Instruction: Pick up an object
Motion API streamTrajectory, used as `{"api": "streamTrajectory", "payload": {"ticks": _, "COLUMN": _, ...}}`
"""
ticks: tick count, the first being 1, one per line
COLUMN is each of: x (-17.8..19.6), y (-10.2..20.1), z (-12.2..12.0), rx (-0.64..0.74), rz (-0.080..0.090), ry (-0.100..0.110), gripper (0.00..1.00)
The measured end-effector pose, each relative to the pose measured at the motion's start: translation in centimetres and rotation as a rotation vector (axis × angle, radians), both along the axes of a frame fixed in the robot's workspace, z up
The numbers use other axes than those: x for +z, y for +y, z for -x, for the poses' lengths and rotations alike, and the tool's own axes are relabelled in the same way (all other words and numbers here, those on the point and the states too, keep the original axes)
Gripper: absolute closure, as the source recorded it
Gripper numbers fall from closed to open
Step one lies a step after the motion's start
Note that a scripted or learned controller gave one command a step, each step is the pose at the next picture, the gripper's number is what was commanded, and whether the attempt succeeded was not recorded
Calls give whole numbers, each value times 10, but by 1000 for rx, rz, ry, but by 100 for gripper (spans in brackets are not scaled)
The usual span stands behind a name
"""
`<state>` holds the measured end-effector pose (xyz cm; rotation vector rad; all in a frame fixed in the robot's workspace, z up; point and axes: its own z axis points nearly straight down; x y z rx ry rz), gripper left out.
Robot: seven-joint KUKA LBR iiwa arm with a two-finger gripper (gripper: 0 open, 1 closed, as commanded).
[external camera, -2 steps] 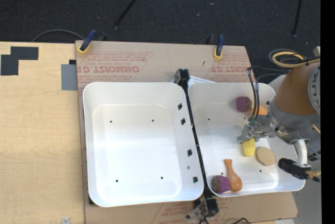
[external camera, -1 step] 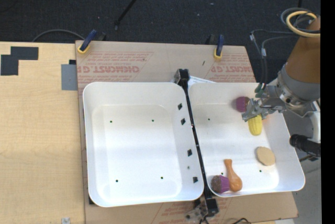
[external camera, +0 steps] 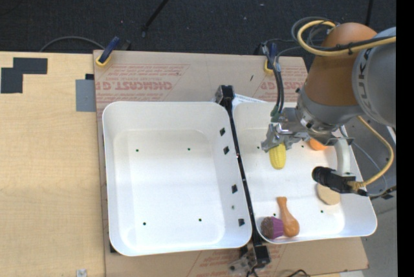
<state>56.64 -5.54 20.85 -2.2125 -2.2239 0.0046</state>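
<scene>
The metal two-finger hand (external camera: 279, 140) sits directly over the small yellow plastic corn cob (external camera: 277, 156); whether it grips, I cannot tell. The rounded cob could slip sideways.

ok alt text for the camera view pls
A grey arm's gripper sits right above a yellow corn cob in the right white bin, which also holds a purple and orange toy near its front.

A robotics lab: clamped cardboard (external camera: 194, 78) on bench, two white bins (external camera: 129, 120), trailing cables.
</scene>
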Motion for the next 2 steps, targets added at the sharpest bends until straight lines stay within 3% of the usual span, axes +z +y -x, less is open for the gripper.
{"api": "streamTrajectory", "payload": {"ticks": 1, "x": -24, "y": 48, "z": -6, "rx": -3, "rz": 1, "ry": 0, "gripper": 100}}
{"api": "streamTrajectory", "payload": {"ticks": 2, "x": -23, "y": 106, "z": -52, "rx": -2, "rz": 2, "ry": -3, "gripper": 100}}
